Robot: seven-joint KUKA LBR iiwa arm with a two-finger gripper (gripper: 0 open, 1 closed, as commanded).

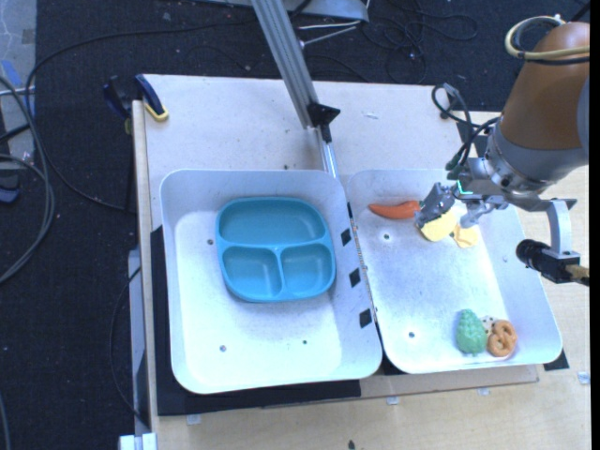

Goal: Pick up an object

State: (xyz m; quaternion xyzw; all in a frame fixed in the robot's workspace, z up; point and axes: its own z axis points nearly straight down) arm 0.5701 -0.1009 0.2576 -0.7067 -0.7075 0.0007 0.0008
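Dark floor strewn with cables surrounded the pale bench, whose left bin carried a blue divided tray. Further right, the second bin held an orange carrot-like piece near its far edge and, in its near right corner, a green lump beside a small pretzel. At the far right the pincer hung just over a yellow object (banana-like, I think), its fingers apparently closed around it.
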